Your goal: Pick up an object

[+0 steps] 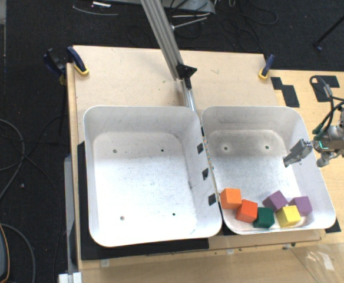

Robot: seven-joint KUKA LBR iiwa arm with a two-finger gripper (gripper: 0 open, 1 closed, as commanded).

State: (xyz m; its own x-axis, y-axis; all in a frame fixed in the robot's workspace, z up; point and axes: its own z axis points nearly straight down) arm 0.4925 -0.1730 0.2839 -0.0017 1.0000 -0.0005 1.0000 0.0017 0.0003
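Over at the right edge the gripper (309, 154) hangs just above the right rim of the right bin (248, 119), its two grey fingers spread apart with nothing between them, one finger (295, 152) reaching in over the bin floor. Down in the near corner of that bin the blocks lie huddled together, well apart from the gripper: an orange block (231, 197) nearest the divider, a darker orange-red block (247, 210) touching it, a green block (265, 217) just beside that, then a yellow block (288, 215) against the front wall. Behind these sit two purple blocks, one (274, 200) between the green and yellow, the other (302, 204) closest to the right wall. The left bin (101, 122) sits alongside on the wooden bench (131, 75), and a metal pole (162, 31) slants up from between the bins.
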